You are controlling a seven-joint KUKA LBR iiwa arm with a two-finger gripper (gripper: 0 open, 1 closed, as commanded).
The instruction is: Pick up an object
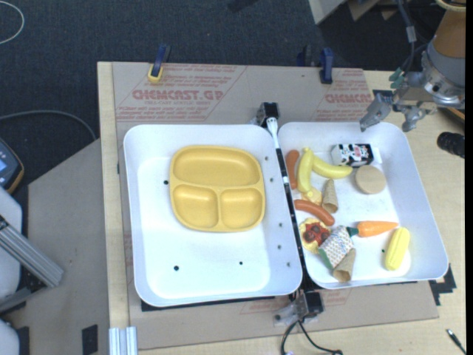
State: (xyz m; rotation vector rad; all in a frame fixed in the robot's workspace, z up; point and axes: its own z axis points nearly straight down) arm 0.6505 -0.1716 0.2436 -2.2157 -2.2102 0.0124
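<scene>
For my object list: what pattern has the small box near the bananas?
White with black cow-like patches, clearest in the camera view: small box.

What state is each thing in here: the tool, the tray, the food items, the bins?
tool: above the right bin's far edge, holding nothing.
yellow tray: upright in the left bin, compartments bare.
bananas: lying flat in the right bin.
carrot: lying flat, untouched.
corn cob: lying near the right bin's near edge.
cow-patterned item: lying beside the bananas.
right bin: holding the food items.
</scene>
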